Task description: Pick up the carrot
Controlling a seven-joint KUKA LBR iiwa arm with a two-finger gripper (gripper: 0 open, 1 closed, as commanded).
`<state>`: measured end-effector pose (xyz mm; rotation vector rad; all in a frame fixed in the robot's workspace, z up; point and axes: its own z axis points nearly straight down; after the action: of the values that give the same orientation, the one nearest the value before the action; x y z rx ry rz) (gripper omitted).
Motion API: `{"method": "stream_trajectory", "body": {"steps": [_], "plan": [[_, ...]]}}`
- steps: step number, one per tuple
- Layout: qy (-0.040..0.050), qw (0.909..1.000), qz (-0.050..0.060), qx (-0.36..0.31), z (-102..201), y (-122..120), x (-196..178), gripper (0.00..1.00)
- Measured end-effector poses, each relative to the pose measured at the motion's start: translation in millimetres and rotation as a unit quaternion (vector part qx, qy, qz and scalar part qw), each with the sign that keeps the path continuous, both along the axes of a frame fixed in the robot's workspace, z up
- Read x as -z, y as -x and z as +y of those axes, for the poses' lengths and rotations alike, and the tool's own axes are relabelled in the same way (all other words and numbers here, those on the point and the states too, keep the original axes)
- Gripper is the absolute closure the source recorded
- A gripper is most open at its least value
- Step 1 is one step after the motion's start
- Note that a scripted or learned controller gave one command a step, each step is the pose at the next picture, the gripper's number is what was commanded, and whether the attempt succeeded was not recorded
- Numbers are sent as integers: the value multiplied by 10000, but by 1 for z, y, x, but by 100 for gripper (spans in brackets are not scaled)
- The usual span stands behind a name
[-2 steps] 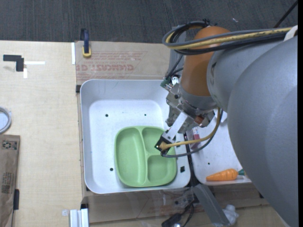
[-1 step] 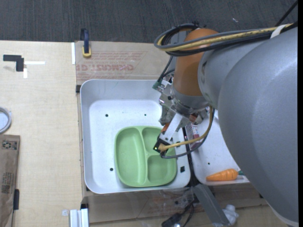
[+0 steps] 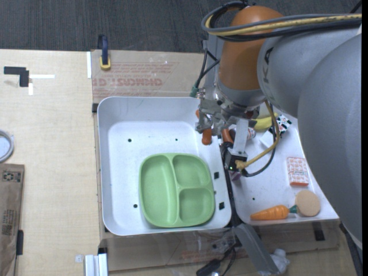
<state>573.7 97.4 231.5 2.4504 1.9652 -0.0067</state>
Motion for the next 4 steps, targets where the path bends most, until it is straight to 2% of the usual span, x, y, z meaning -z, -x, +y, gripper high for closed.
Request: {"method": "stream_trajectory", "body": {"steps": [1,2,3,4], "plan": [[4,9973,18,727,52,82,6,100],[14,9717,0,2362,86,73,-6,100],[7,9856,13,1688,25,85,-5,100],[14,9360,6,3519,-11,80,9,100]]}}
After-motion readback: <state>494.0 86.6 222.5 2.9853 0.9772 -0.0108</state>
